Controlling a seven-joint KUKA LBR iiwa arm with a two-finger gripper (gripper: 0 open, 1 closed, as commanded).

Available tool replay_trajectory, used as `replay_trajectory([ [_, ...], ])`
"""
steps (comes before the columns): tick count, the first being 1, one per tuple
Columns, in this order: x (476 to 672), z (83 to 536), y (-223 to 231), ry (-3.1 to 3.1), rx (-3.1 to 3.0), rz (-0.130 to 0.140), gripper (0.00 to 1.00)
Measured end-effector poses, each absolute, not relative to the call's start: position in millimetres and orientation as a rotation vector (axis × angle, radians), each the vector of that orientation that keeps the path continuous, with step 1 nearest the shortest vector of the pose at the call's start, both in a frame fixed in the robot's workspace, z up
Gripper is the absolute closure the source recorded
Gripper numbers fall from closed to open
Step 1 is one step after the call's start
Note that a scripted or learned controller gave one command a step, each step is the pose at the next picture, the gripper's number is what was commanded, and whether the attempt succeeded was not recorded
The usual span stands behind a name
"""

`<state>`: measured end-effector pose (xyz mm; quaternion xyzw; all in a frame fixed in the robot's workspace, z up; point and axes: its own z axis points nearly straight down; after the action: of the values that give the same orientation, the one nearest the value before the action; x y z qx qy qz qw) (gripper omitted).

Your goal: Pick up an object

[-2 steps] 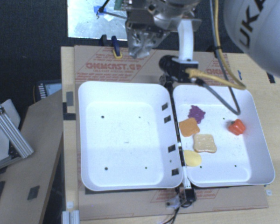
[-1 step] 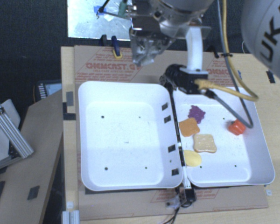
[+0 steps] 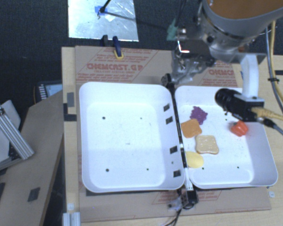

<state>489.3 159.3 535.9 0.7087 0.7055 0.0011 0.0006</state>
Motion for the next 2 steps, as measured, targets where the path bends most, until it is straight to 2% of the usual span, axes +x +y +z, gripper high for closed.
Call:
replay_trajectory([
  [1,515.1,517.4,214.6,2.229,2.213,0.003,1.0],
  [2,485.1,536.0,235.4,2.229,2.214,0.006,1.0],
])
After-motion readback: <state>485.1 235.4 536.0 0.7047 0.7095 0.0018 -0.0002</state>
